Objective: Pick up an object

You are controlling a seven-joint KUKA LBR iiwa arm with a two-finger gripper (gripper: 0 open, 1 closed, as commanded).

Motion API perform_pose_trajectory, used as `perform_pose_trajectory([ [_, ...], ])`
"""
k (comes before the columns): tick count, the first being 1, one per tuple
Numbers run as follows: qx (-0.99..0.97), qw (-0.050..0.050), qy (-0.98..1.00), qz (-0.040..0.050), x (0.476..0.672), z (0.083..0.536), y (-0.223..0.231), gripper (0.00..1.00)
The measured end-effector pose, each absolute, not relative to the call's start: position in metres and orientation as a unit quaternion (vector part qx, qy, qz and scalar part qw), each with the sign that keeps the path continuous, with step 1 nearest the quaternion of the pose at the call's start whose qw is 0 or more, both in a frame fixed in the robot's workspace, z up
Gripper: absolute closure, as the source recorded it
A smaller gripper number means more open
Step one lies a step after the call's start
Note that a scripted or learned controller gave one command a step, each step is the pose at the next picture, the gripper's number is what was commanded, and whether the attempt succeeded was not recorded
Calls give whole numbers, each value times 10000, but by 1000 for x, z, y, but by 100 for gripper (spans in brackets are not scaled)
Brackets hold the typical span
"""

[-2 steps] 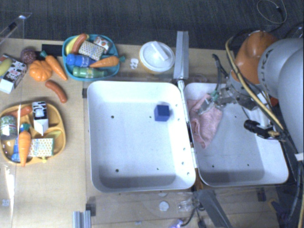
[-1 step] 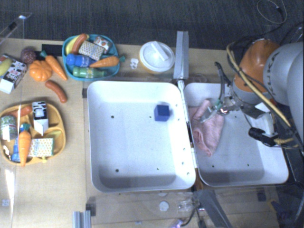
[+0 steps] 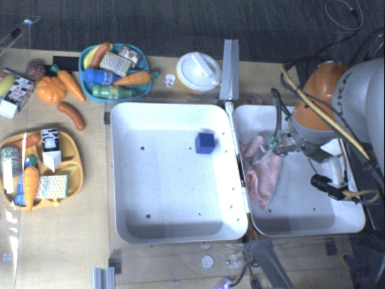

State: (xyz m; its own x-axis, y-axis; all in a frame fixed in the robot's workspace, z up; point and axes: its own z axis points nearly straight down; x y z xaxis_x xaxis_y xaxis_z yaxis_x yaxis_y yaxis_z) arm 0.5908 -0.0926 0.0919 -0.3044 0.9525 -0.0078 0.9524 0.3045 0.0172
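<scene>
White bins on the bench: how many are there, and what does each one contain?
2. The left bin holds a blue cube. The right bin holds a pink cloth, with the gripper over it.

We record two white bins: the left bin (image 3: 129, 179) holds a blue cube (image 3: 206, 142) toward its far right; the right bin (image 3: 313, 215) holds a pink cloth (image 3: 263, 173), the gripper (image 3: 263, 153) touching its far end.
</scene>
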Motion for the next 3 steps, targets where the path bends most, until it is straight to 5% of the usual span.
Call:
perform_pose_trajectory([
  [1, 6302, 64, 7764, 37, 661, 91, -93, 0],
  [2, 6273, 73, 7787, 51, 663, 103, -90, 100],
  [3, 5246, 28, 8514, 13, 670, 186, -54, 100],
])
